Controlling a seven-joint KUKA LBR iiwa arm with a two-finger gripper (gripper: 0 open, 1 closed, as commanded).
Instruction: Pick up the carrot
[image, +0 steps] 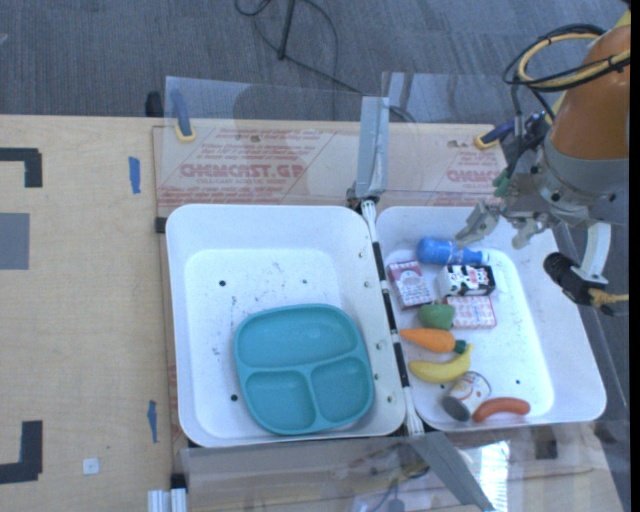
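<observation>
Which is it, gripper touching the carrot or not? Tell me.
Apart. The camera view shows the gripper up by the right bin's far edge, while the carrot lies lower down, with a blue object and small cartons between them.

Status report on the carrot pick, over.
Hand open, holding nothing, above right bin's far side. Carrot untouched, lying between green toy and banana.
</observation>
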